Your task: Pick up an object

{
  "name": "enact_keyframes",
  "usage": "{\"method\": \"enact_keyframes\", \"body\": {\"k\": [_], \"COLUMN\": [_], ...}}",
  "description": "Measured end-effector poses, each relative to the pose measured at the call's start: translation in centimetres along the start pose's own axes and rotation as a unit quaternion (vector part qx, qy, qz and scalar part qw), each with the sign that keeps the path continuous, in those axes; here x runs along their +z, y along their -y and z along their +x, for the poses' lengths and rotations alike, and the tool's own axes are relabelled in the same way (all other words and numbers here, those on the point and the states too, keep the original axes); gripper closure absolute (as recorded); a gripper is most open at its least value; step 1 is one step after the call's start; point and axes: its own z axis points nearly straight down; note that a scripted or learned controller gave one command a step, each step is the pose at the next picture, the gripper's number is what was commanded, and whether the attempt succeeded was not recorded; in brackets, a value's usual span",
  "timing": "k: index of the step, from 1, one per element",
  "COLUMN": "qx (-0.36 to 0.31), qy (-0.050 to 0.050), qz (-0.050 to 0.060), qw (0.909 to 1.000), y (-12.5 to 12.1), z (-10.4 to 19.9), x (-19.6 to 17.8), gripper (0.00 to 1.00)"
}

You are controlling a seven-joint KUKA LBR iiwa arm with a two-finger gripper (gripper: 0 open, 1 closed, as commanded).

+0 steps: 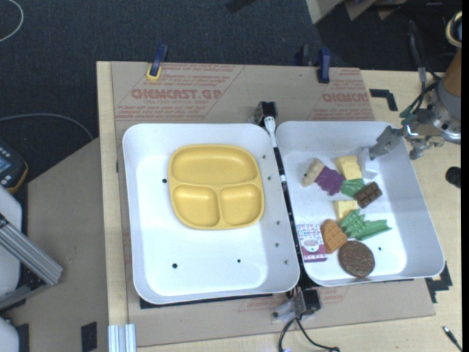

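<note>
Gripper poised over the right bin's far edge, nothing picked up yet.

I see the grey two-finger gripper [384, 144] hanging above the back of the shallow white right bin [419, 210]; I cannot tell whether it is parted or closed, and nothing shows in it. My candidates are a cluster of small toy foods mid-bin, by my count about nine: a purple block [330, 180], a cream wedge [314, 171], two pale yellow blocks [350, 168], a dark brown bar [368, 193], a green leafy piece [364, 226], an orange waffle piece [333, 235], a round brown cookie [356, 258] and a printed card [312, 241]. They look light, stiff and smooth, likely to skid; I'd pinch the purple block across its flat sides. The left bin [146, 240] holds one yellow three-compartment plastic tray [216, 185].
</note>
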Motion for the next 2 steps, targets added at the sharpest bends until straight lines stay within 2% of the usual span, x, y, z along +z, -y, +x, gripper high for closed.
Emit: {"method": "enact_keyframes", "body": {"k": [1, 2], "qx": [0.001, -0.001], "qy": [0.0, -0.004], "qz": [0.001, -0.001], "qw": [1.0, 1.0], "y": [0.2, 0.0], "z": [-0.9, -0.4], "x": [5.6, 10.7], "gripper": [0.0, 0.0]}}
